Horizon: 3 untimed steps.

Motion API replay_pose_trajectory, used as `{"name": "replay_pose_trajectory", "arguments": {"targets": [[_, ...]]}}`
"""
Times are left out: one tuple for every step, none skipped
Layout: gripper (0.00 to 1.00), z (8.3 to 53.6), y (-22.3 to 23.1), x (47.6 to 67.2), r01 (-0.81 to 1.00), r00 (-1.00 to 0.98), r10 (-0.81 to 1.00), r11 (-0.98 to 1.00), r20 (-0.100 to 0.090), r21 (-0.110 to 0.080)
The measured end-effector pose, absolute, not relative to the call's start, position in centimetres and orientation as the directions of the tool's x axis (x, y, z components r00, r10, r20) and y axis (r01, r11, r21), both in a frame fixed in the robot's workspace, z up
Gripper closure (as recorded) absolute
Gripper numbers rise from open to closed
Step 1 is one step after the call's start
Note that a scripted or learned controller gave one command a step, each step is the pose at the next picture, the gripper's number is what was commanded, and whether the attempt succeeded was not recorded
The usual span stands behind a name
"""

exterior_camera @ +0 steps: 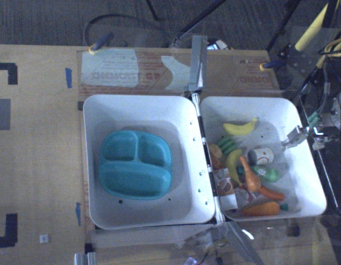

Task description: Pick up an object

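The right bin (281, 110) holds a pile of toy food. A yellow banana (240, 127) lies toward the back, and a second banana (234, 162) lies near the middle beside a green ridged piece (228, 144). A small grey can (261, 156) rests on its side above a green vegetable (268, 174). An orange drumstick (248, 175), two carrots (262, 208) (271, 193) and a printed packet (223, 181) fill the front. My gripper (292, 138) hangs over the bin's right side, just right of the can, with nothing visibly in it.
The left bin (104, 106) contains a teal divided plate (136, 164). A metal strip (203, 148) joins the two bins. Cardboard (159, 70) lies behind them, and stands and cables crowd the right edge (325, 93).
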<state>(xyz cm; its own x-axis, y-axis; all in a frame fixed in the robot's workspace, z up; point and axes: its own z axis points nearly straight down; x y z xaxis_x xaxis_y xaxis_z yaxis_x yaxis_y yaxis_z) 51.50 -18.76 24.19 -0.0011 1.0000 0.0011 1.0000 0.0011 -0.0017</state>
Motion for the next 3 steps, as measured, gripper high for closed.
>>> {"name": "replay_pose_trajectory", "arguments": {"targets": [[0.0, 8.7, -15.1, 48.7, 1.0, -0.027, 1.0, 0.027, 0.0, 0.004], [1.0, 9.7, -15.2, 48.8, 1.0, -0.022, 1.0, 0.022, -0.002, 0.009], [1.0, 23.7, -7.5, 48.0, 0.997, 0.076, 0.997, -0.076, 0.0, -0.001]]}}
